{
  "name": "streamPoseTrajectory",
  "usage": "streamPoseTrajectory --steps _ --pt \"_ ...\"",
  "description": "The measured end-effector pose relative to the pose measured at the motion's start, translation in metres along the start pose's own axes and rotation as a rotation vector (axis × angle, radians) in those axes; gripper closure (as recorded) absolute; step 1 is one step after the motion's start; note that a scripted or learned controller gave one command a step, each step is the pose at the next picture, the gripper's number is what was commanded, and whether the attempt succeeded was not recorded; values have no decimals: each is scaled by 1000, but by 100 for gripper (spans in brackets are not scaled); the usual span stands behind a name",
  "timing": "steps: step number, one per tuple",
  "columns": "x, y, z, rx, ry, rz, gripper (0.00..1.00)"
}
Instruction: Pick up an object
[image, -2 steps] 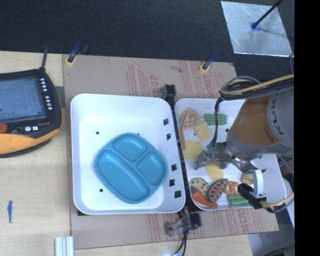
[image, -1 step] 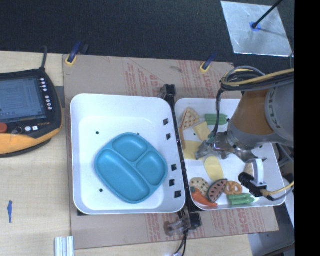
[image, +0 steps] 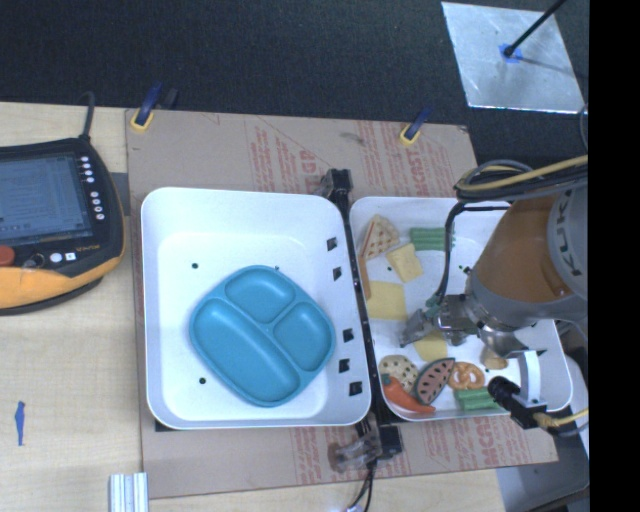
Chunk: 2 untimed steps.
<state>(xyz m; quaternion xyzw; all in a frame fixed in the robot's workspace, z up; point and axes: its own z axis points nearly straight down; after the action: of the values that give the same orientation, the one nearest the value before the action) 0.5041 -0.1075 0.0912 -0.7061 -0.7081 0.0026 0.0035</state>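
The right bin (image: 395, 208) holds several toy food pieces: a waffle-like triangle (image: 378, 238), yellow cheese pieces (image: 405, 263) (image: 388, 299), a green piece (image: 427, 238), a watermelon slice (image: 435, 380), a pretzel (image: 465, 376), a carrot (image: 405, 398) and a cookie-like piece (image: 397, 368). My gripper (image: 428, 325) reaches down into this bin from the right, low over a yellow piece (image: 432, 348) near the bin's middle. The orange band (image: 520, 255) and wrist cover the bin's right part.
The left bin (image: 165, 225) holds a blue divided plate (image: 262, 334). A teach pendant (image: 55, 225) lies on the bench at far left. Clamps (image: 145, 108) (image: 415, 128) sit at the cardboard's back edge. A cable (image: 500, 178) loops over the arm.
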Motion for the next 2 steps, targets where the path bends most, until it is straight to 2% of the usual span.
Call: streamPoseTrajectory --steps 1,2 --pt "-5 24 -1 -9 -2 -2 0" --pt "-14 106 -3 -14 -3 -3 0"
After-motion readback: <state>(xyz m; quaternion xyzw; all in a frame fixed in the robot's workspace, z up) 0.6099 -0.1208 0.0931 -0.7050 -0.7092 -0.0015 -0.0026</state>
